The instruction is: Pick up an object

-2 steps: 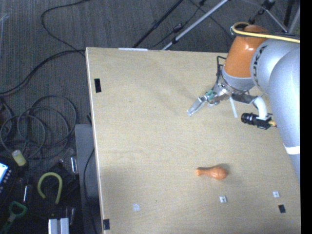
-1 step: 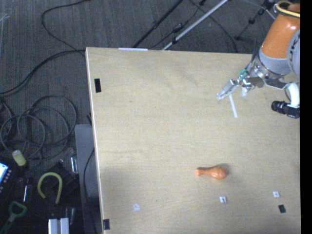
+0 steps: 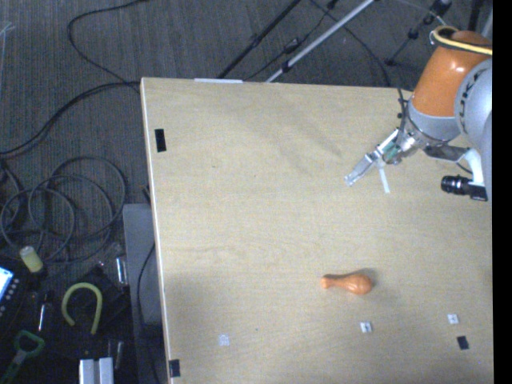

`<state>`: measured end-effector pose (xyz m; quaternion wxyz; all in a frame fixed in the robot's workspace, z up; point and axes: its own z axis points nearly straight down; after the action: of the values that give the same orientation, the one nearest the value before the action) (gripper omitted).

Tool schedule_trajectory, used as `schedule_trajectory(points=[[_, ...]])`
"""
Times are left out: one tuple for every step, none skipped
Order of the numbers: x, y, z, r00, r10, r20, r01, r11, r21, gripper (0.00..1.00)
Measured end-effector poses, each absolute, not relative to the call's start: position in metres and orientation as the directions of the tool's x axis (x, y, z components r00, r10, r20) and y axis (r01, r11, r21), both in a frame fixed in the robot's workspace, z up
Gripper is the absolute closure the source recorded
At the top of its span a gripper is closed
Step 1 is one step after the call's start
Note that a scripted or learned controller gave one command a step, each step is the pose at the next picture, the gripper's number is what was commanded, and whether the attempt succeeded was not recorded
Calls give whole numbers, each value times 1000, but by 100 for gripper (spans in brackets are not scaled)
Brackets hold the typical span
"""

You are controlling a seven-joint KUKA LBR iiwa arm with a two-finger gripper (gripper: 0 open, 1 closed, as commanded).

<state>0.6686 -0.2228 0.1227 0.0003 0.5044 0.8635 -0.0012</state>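
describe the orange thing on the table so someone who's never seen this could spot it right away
Start at the large pale wooden tabletop and look at its lower middle area, below the gripper. There lies the small orange pear-shaped object, on its side, narrow end pointing left. It is the only coloured, rounded thing there; its neighbours are tiny flat square markers.

Pale wooden counter [image 3: 264,214] viewed from above. A small orange pear-shaped object [image 3: 349,282] lies directly on it, well below the jaws; small white square markers [image 3: 366,326] and black rectangular tabs [image 3: 160,140] dot its surface.
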Motion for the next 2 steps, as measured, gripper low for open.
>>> schedule_trajectory(points=[[669,-223,123,-491,871,-2,871,491,-2,0],[668,-212,108,-580,814,-3,815,580,-2,0]])
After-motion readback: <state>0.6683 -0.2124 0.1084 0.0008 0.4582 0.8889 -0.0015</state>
